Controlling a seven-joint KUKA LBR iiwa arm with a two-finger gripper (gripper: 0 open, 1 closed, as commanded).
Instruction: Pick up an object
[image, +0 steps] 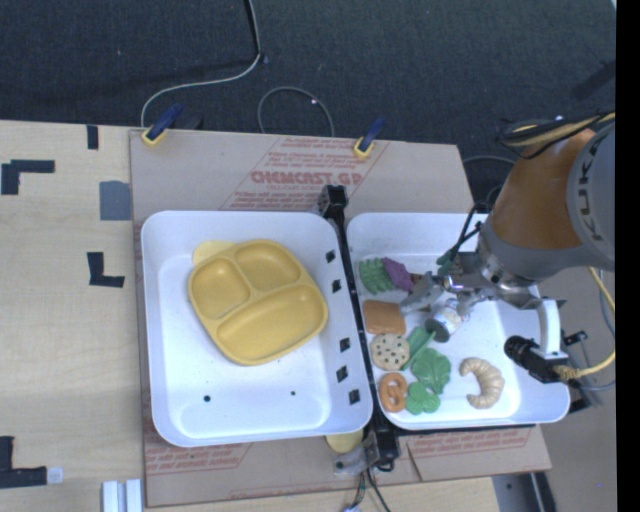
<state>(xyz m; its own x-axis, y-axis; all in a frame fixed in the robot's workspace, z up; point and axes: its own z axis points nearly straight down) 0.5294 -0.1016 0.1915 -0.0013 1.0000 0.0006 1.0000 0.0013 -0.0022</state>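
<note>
My gripper (441, 304) hangs low over the middle of the right bin (520, 410), reaching in from the right under the grey and orange arm. Just left of it lie a purple toy (398, 272) and a green leafy toy (373, 275). Below those sit a tan bun (383, 318), a dotted cookie (389, 351) and a pretzel (392, 391). A small green piece (418, 340) lies right under the gripper, with green broccoli (431, 371) below it. A croissant (484, 382) rests at the bin's lower right.
The left bin (160, 330) holds a yellow divided plate (258, 298). A black divider (345, 300) runs between the bins. Both bins sit on cardboard (290, 175) held by clamps at the back.
</note>
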